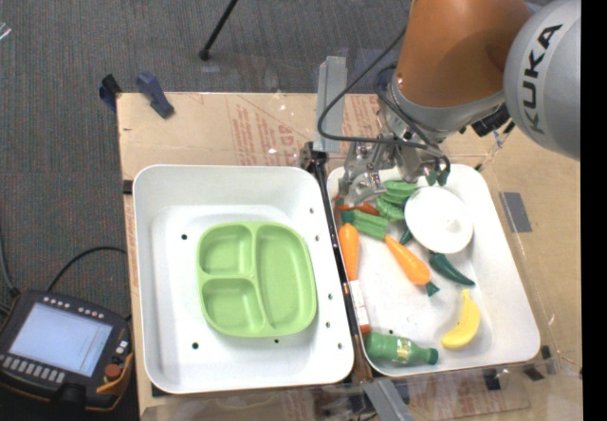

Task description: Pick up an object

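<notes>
- Here the likely target is the cluster of green toy vegetables [387, 206], pea pods or beans by the look of them, heaped at the far end of the right bin [507, 301], just beyond the white bowl [439, 220] and touching its rim.
- The gripper [379, 173] hangs right over that heap, on the bowl's far-left side; its metal parts blur into the clutter, so I cannot tell how it is set, and nothing can be seen held in it.
- Coming straight down from above seems sensible, since the pieces lie flat and crowded against the bin's corner.
- Near the bowl's left, an orange carrot [349, 250] lies along the bin wall; a second carrot [409, 261] slants just below the bowl, with a dark green vegetable [450, 269] beside it.
- Further on the near side of the bowl lie a yellow banana [461, 323] and a green bottle [399, 349] on its side, both loose and well apart from the heap.
- Well to the bowl's left, the left bin [156, 220] carries a green divided plate [256, 278], lying flat in the middle.
- My judgement: the pick is in the approach stage, and a tight pile risks a slipped or double grab.
</notes>
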`<state>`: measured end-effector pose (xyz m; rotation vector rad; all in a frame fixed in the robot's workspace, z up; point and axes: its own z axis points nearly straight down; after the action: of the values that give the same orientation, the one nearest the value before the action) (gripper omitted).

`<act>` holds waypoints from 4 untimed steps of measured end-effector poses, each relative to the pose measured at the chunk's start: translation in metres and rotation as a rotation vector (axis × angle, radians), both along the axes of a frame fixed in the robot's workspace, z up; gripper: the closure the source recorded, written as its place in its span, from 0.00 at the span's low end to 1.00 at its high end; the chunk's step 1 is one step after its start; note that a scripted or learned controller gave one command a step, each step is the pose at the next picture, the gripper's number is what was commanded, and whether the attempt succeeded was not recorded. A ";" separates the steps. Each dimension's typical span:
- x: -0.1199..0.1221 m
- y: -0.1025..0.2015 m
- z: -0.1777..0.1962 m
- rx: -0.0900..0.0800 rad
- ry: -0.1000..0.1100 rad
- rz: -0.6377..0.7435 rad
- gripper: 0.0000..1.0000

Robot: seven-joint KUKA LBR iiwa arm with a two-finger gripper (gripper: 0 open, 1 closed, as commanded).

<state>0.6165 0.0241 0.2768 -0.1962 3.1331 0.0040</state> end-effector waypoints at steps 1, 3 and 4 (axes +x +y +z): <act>-0.111 -0.053 -0.020 -0.002 0.003 0.393 1.00; -0.084 -0.023 -0.027 -0.002 -0.002 0.615 1.00; -0.082 -0.088 0.019 -0.003 -0.003 0.740 1.00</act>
<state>0.5343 -0.0638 0.2957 -1.3146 2.8488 0.0004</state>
